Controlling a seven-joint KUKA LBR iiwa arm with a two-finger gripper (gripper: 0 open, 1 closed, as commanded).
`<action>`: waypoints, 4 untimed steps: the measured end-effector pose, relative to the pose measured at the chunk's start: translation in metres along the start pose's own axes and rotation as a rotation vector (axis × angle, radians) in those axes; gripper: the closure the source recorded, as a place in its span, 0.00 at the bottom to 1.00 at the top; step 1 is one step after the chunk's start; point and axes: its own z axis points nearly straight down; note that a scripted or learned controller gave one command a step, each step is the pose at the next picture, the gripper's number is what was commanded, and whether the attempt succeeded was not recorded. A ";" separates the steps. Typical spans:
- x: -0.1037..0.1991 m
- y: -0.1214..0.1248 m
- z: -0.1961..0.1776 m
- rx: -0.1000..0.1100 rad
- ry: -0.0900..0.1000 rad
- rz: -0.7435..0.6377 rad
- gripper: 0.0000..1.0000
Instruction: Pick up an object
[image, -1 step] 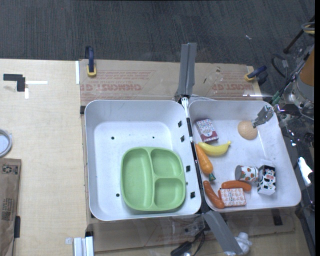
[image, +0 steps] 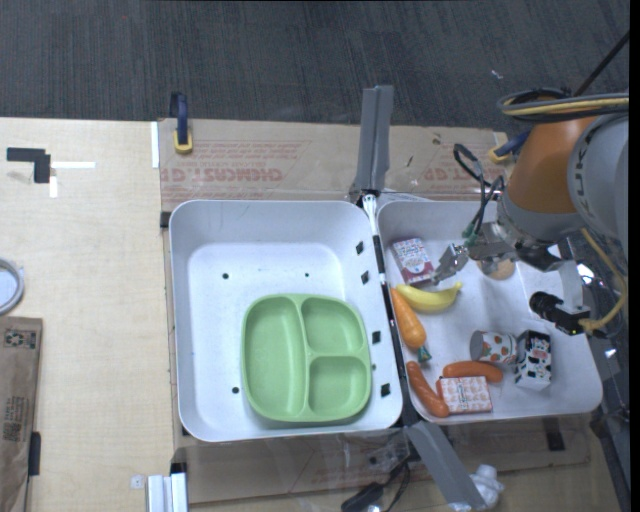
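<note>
I see the bench first, pale wood with a brown cardboard sheet under two white bins, and dark carpet beyond its far edge. The left bin holds a green divided plate, lying flat toward the near side. The right bin carries all the small goods.

The arm comes in from the right, orange band showing, and its gripper hangs over the far part of the right bin. I cannot tell from here whether the fingers are spread or closed; nothing shows pinched between them.

Just beneath and near the gripper lies the banana, long axis running roughly left to right across the bin, tips curving up toward the far side. Beside it on the far side sits a red and white packet, close to the gripper's left. A carrot touches the banana's left end, running toward me along the bin's left wall with its green tip nearest me.

Nearer me lie two sausages: one angled by the left wall, one lying crosswise. A small red box sits between them. A printed can and a black and white carton stand at the right.
</note>
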 end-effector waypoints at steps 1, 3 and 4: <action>0.013 0.052 0.011 -0.010 -0.005 -0.089 0.00; 0.016 -0.070 0.013 -0.011 -0.003 -0.137 0.00; -0.021 -0.116 0.014 -0.012 -0.004 -0.161 0.00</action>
